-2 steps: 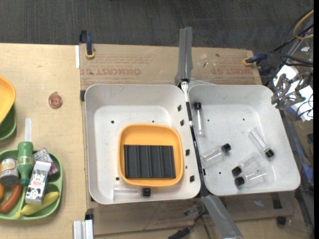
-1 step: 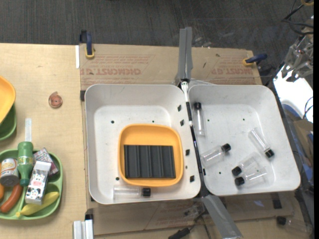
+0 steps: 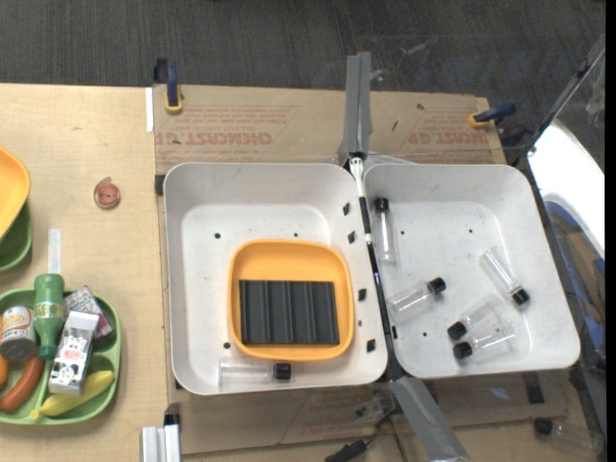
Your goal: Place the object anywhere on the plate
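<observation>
— What is at the left side of the frame?

— On the wooden table point(image 3: 87, 142), at lower left, a green tray point(image 3: 101, 378) holds toy food and a small green bottle point(image 3: 47, 308). Above it lies a small pink disc point(image 3: 108, 193).

— And in the left bin?

— The left bin point(image 3: 183, 258) holds the yellow plate point(image 3: 289, 258), square with round corners, with a dark ribbed insert point(image 3: 289, 313) on it. One clear vial point(image 3: 245, 372) with a black cap lies flat at the bin's lower edge, just below the plate. It seems to touch the plate's rim or nearly so, but it is not on the plate.

— And to the right?

— The right bin point(image 3: 539, 248) holds several more clear vials with black caps. One point(image 3: 383, 231) lies along its left wall, one point(image 3: 416, 297) near the middle, one point(image 3: 501, 271) further right, and two point(image 3: 486, 330) close together at lower right.

— What is the state of the end effector?

— This I cannot tell.
</observation>
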Tool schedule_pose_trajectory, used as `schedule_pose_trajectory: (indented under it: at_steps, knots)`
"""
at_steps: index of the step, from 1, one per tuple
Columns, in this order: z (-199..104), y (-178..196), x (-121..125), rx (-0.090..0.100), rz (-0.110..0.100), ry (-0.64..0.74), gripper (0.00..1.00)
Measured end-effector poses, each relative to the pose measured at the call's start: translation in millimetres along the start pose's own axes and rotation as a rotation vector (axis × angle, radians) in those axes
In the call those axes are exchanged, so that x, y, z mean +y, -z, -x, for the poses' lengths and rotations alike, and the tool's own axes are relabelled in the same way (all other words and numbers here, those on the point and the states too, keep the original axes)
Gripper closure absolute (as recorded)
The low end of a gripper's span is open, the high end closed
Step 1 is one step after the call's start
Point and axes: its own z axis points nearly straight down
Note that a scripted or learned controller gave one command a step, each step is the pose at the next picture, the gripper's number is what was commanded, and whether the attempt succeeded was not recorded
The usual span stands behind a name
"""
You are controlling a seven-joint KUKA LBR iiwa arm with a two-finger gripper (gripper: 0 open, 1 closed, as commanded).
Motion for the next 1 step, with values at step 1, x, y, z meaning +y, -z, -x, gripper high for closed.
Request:
schedule_pose_trajectory:
  at_steps: [1]
  knots:
    - [-54.8, 0.6, 61.9, 0.002, 0.002, 0.057, 1.00]
